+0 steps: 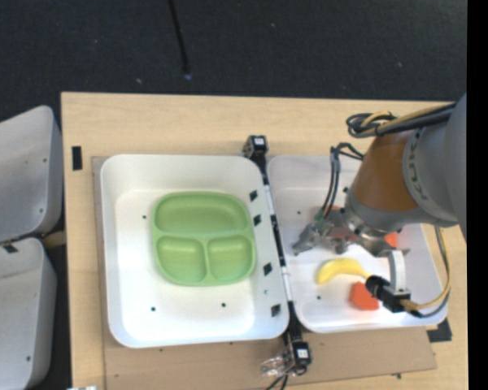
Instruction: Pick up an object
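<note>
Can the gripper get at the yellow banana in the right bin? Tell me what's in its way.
Probably yes. The banana lies uncovered on the right bin's floor, just below the gripper. The orange object sits close beside the banana's lower right end and could crowd a grasp there.

Robotics lab, wooden bench (187, 124) with two white bins (114, 218), cabled robot arm (407, 169), dark carpet floor (228, 31)

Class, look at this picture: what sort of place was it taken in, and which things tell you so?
Probably a robotics lab bench: a grey robot arm trailing cables reaches over two white bins, with a green divided plate and a toy banana as test objects.
</note>
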`<state>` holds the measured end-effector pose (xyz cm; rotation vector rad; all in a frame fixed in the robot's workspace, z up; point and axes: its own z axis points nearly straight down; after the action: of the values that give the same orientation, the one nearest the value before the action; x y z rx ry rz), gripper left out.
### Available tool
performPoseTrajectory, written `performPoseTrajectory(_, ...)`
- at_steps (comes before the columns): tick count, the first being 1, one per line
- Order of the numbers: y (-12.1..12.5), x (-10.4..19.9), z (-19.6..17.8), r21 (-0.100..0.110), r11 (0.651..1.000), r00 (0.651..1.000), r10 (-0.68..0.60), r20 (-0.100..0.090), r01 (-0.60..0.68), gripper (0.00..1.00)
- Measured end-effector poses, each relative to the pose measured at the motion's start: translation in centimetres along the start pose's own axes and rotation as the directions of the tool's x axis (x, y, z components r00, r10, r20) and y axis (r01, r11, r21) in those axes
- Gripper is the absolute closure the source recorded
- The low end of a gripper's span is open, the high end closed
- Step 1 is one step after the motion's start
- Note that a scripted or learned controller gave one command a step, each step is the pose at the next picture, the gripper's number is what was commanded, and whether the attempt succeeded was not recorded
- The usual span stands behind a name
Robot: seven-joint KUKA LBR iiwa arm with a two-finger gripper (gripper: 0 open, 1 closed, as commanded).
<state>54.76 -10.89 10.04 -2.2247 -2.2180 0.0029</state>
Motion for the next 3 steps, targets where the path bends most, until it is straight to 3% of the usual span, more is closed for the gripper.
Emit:
performPoseTrajectory(1, 0.1, -0.1, -1.1, -0.003, 1.000, 1.000, 0.007, -0.001, -0.007, 1.00)
performPoseTrajectory(3, -0.2, -0.3, -9.8, -0.007, 1.000, 1.000, -0.004, 0.000, 0.004, 1.00)
